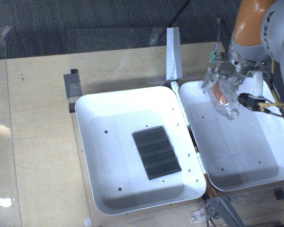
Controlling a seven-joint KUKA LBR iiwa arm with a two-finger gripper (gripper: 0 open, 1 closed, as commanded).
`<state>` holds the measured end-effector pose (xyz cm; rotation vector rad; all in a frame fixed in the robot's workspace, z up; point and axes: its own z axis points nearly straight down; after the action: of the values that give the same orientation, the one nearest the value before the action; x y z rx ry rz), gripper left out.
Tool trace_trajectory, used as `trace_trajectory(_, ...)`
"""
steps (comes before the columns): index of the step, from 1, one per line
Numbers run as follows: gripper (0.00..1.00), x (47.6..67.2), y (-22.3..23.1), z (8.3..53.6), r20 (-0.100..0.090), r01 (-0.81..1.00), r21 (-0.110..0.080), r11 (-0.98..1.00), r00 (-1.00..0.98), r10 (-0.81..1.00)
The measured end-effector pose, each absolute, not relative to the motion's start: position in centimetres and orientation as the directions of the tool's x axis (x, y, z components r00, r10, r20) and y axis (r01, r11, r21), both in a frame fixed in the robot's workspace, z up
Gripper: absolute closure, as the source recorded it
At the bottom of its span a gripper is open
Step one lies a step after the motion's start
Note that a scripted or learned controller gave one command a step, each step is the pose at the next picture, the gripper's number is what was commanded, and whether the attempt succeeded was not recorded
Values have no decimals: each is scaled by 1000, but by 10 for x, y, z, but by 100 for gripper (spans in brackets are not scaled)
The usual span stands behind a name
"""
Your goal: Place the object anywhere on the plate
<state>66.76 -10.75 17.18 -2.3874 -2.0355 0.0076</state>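
The camera view looks down at a slant on a pale wooden desk [39, 166] carrying two shallow white bins side by side. In the left bin [95, 117] lies a dark grey rectangular plate [157, 152] with ridged bands across it, set slightly askew near the bin's middle. The grey arm with its orange band [254, 13] reaches in from the right, and its gripper [225, 93] hangs over the upper left part of the right bin [253, 157]. The gripper's translucent fingers [230, 109] point down and leftward toward the bin floor. Between them shows something reddish-orange, the object [218, 93], small and partly veiled by the clear plastic of the fingers; its exact shape cannot be made out. The gripper appears closed around it, with the object held above the right bin, well apart from the plate in the other bin. A black cable end [249, 101] juts out just beside the gripper.
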Motion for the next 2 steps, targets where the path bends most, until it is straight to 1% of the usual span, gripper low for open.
trace_trajectory(1,100,619,-52,246,0,997,6,75,-75,997)
trace_trajectory(2,100,620,-52,256,0,997,9,76,-76,997)
